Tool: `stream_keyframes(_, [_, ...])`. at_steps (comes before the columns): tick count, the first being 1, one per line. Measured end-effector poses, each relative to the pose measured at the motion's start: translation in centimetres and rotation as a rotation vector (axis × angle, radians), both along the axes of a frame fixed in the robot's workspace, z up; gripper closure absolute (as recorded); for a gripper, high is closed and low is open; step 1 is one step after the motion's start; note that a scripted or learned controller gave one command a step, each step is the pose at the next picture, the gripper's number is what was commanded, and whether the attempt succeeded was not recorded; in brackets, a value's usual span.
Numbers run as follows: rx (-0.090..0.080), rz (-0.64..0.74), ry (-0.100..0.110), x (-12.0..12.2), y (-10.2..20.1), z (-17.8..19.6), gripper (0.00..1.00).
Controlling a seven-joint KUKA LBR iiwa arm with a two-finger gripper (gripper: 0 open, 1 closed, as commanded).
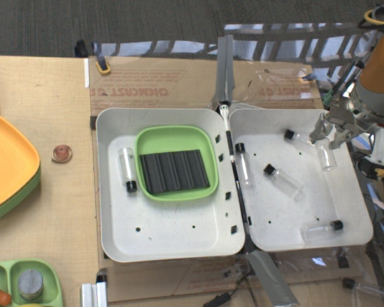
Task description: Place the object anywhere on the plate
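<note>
A green plate (175, 141) carrying a dark ridged insert lies in the left white bin (115, 235). A clear vial with a black cap (126, 167) rests on the bin floor just left of the plate. My gripper (327, 135) hangs over the upper right part of the right bin (352, 235), far from the plate. It is shut on the top of another clear vial (328, 157), which hangs down from between the fingers.
Several more capped vials lie in the right bin: one along its left wall (242, 166), one mid-floor (283, 180), one near the front (320, 229), and a cap (288, 133) near the back. Stacked orange plates (9, 165) sit far left.
</note>
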State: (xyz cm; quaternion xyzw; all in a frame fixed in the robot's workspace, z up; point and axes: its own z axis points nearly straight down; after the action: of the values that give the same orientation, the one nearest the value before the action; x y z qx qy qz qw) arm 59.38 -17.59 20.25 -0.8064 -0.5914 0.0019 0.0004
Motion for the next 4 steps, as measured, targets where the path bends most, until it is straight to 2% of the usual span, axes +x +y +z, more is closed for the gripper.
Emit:
stream_keyframes(1, [0.000, 0.000, 0.000, 0.0, 0.0, 0.0, 0.00])
stream_keyframes(3, [0.000, -0.122, -0.001, -1.2, -3.5, 2.2, 0.00])
stream_keyframes(4, [0.000, -0.180, -0.001, -1.4, -2.4, 4.5, 0.00])
